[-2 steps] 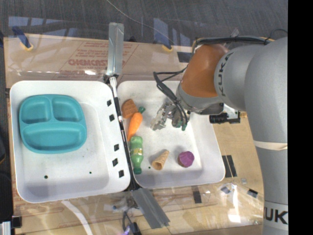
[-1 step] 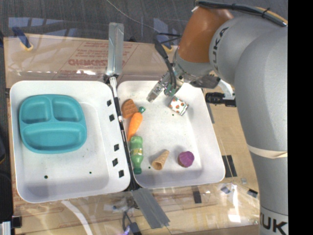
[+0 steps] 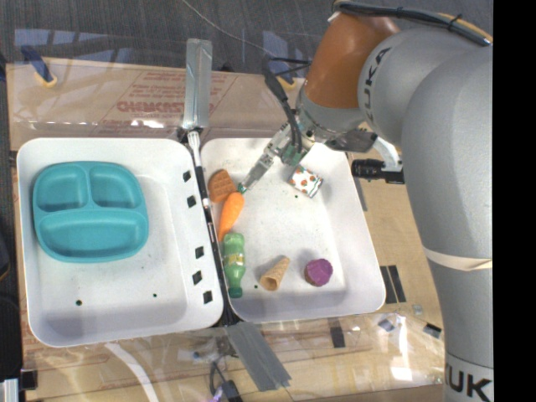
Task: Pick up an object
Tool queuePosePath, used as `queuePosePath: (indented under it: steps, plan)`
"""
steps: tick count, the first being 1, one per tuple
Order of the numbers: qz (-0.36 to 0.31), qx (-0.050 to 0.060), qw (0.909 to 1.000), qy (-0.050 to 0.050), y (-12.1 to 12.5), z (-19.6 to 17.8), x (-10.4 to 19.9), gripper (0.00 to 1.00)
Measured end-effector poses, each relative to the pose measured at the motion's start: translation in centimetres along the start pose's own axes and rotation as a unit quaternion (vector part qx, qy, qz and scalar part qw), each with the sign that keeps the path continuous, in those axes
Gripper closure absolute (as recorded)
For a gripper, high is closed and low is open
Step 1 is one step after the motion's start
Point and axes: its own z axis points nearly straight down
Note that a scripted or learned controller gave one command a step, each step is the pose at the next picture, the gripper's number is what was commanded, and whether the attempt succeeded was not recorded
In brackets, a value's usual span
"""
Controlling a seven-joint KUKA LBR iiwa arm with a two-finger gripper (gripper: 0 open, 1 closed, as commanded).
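My gripper (image 3: 251, 179) reaches down and to the left into the right bin (image 3: 352, 249), and its tip is just above the green top of an orange carrot (image 3: 230, 213). A brown bread piece (image 3: 220, 184) lies right beside the tip, against the bin's left wall. Below the carrot a green bottle (image 3: 234, 262) lies along that wall. A tan cone (image 3: 274, 272) and a purple lump (image 3: 317, 271) rest near the front. A small patterned box (image 3: 305, 181) sits under the wrist, to the right of the gripper. Nothing shows in its grasp.
The left bin (image 3: 167, 308) holds a teal divided plate (image 3: 88, 208). A grey divider with black clips (image 3: 199, 224) runs between the bins. The arm's large grey body (image 3: 427, 115) covers the right side of the bench.
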Motion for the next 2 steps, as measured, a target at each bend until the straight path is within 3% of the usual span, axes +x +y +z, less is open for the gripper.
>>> queuePosePath:
  steps: [1,2]
  plan:
    - [0.125,-0.006,0.9921,-0.005,-2.0,7.1,-0.6,0.0]
    - [0.251,-0.008,0.968,-0.005,-3.5,8.0,0.8,0.0]
